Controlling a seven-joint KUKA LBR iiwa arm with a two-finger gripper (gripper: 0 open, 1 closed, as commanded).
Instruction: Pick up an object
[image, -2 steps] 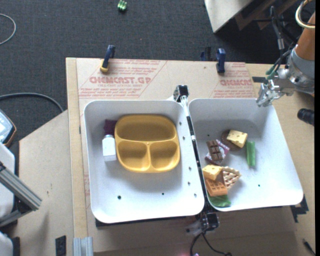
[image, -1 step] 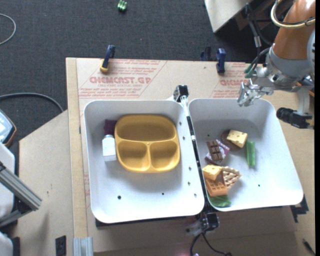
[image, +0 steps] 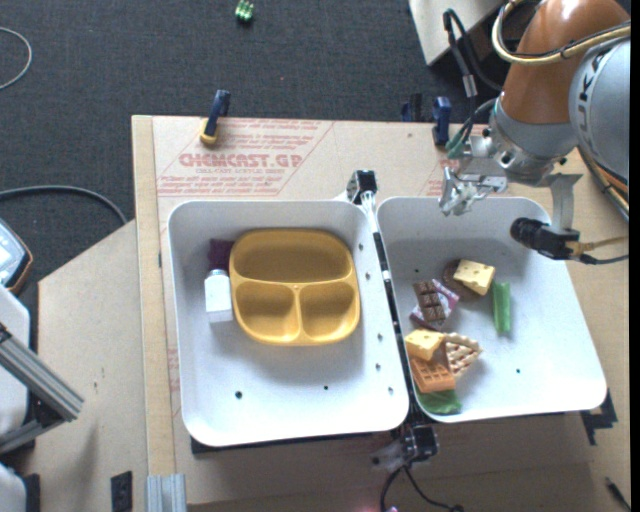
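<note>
Toy food (image: 447, 345) clusters in the right bin (image: 540, 380); the hand (image: 457, 203) hovers above, grip unclear.

My arm (image: 560, 70) is grey with an orange band. Both bins (image: 190, 380) are white. The left one holds a yellow divided tray (image: 294, 285), with a white bottle (image: 218, 296) at its nine o'clock. The right bin has a yellow cheese wedge (image: 474, 276), a green strip (image: 501, 306) at its four o'clock, a brown chocolate bar (image: 431, 301) and a tan grid-patterned waffle (image: 434, 376).
</note>
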